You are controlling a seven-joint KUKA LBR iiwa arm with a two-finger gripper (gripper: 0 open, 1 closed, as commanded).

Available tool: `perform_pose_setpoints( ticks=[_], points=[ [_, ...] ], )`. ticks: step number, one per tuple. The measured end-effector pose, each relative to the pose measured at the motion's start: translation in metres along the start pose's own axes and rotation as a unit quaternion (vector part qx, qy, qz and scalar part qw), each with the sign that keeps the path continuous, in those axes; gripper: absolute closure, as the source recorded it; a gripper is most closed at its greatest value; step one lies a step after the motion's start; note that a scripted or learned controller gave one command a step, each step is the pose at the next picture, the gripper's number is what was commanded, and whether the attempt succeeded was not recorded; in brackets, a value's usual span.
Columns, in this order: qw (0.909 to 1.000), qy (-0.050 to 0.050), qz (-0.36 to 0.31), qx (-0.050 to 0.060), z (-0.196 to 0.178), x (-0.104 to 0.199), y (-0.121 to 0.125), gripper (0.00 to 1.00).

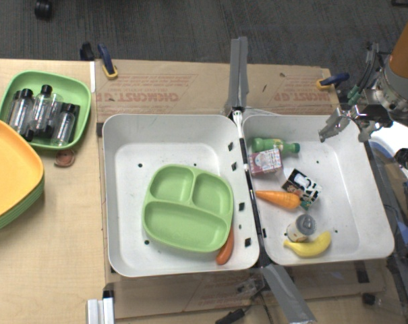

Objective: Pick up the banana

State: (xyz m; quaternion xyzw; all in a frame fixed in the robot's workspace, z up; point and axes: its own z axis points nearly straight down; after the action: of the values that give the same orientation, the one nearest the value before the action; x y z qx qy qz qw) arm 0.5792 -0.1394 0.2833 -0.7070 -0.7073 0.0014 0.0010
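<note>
The gripper (pixel 347 123) hangs at the upper right corner of the right bin (pixel 365 201), its two fingers spread apart with one tip toward the bin's inside and the other over the right rim; nothing lies between them and they touch no object. The banana (pixel 309 246) lies well below the gripper and a little to its left, near the bin's front wall, curved with its ends turned up. Just above the banana, touching or nearly touching it, stands a small bottle with a grey cap (pixel 301 227). Farther up toward the gripper lie a carrot (pixel 278 198) and a black and white packet (pixel 301 186) just beside it. To the gripper's left, well apart from it, are a green bottle (pixel 274 145) lying on its side and a pink box (pixel 265 160) just below that. Far to the gripper's lower left, in the left bin (pixel 123 181), sits a green divided plate (pixel 188 209) with a sausage (pixel 225 248) at its lower right edge.
</note>
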Motion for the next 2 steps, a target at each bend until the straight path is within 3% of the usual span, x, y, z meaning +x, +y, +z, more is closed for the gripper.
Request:
perform_pose_setpoints(
  ticks=[1, 2],
  points=[
    [0.9996, 0.0, 0.027, -0.001, 0.15, -0.078, 0.026, 0.0],
    [1.0, 0.001, -0.004, -0.002, 0.182, -0.071, -0.018, 0.0]
  ],
)
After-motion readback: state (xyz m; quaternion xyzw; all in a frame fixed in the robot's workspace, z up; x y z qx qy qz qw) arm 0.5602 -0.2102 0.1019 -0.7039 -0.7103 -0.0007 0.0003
